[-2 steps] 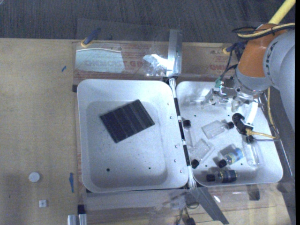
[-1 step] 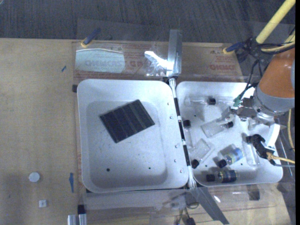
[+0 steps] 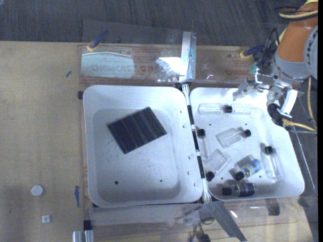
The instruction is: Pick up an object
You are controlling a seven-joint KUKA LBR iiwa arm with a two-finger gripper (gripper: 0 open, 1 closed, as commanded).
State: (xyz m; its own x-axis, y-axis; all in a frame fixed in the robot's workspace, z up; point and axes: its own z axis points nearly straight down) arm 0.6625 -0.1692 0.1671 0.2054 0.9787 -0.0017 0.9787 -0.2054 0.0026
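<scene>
Looking down at the desk [image 3: 40,110], you've got two white bins side by side. Left bin [image 3: 101,185] has a dark ribbed rectangular pad [image 3: 137,129] lying flat, skewed a bit. Right bin [image 3: 295,178] is full of small clear vials with black caps: one long vial [image 3: 214,108] near the back edge, another vial [image 3: 233,136] mid-bin, a blue-tinted bottle [image 3: 248,168] and a dark bottle [image 3: 239,189] near the front. The arm [image 3: 298,44] with its orange band sits at the back right corner, and the end effector [image 3: 265,87] hangs over that corner of the right bin. Can't tell how its jaws stand, nothing visibly gripped.
</scene>
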